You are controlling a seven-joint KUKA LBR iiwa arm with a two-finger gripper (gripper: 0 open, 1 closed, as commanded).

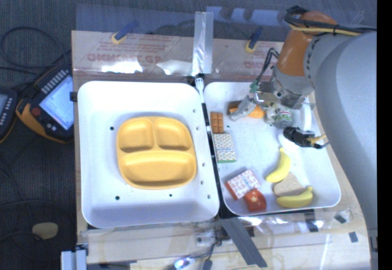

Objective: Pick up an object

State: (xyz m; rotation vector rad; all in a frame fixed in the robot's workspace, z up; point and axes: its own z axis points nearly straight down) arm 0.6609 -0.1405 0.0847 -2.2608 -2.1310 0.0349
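In the right bin (331, 198), the jaws (252, 105) hover just beside an orange piece (256, 113) at their five o'clock; their opening is unclear.

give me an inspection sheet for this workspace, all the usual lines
surface: two shallow white bins side by side, left bin, right bin, on a bench.
job's things: in the right bin, two toy bananas, a bread slice, a red tomato-like toy, a red and white box, a patterned pack, a small brown block.
clutter: yellow divided tray in the left bin.
grippers: hand low at the right bin's far end, over an orange piece; grip cannot be told.
cables: black cables on the floor at left.
surroundings: orange teach pendant on grey carpet.
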